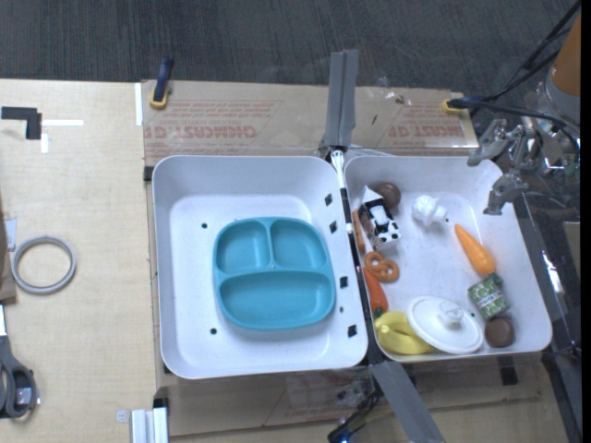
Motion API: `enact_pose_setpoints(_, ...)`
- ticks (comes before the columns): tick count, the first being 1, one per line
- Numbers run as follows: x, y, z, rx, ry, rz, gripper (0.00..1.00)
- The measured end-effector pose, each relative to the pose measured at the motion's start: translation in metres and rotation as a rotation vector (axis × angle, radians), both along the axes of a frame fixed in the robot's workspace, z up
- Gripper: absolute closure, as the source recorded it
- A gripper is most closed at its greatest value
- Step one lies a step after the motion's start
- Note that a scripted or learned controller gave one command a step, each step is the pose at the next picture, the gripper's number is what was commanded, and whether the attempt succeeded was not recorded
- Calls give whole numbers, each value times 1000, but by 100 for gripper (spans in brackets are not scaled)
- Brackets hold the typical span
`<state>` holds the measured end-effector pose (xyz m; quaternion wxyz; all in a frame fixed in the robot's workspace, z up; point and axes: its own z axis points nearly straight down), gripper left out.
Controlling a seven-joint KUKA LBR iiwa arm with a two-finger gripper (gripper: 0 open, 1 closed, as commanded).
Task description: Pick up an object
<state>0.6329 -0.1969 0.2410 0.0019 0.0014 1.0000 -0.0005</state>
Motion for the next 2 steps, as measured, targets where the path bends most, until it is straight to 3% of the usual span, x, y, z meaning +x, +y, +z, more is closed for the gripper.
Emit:
enact_pose_setpoints(1,6,-3,-110,1,0,-139,0)
enact_pose_setpoints(2,-42,-13,-148,0,0,-202,0)
